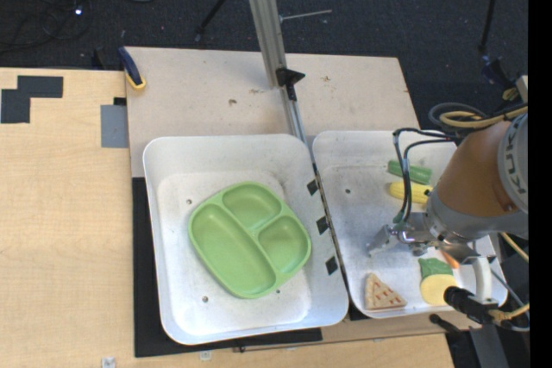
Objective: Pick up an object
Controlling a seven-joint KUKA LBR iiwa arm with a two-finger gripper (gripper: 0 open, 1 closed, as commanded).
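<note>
Approach was the step in hand, as far as could be judged: the grey arm with its orange band (pixel 473 177) reached in from the right and hung low over the right-hand shallow white bin (pixel 349 185), and the metal claw (pixel 392 239) sat above the bare floor of that bin, near its middle; whether the claw was spread or closed I could not tell, since the metal parts blurred together at this slant, and nothing could be seen caught in it; no object was lifted clear of the bin, so the pick itself looked not yet done. Candidates for the task lay in the same bin: a tan, speckled triangular piece like a toy pizza slice (pixel 382 293) lay flat near the front wall, just below and to the left of the claw; a yellow-green rounded toy piece (pixel 437 278) lay beside it to the right, partly under the arm; a green stick-like piece (pixel 409 172) and a yellow one (pixel 412 193) lay close together further back, near the arm's wrist. The left-hand white bin (pixel 172 159) held a light green plastic plate with three compartments (pixel 249 239), well apart from the claw. The light wooden surface (pixel 65 220) carried both bins. The next move, in my judgement, called for settling on one piece, most likely the triangular slice as the nearest, centring the claw over it, descending to the bin floor and closing across its narrow width; a flat piece lying flush on the floor would be hard to get under, so a slip seemed a fair risk.
</note>
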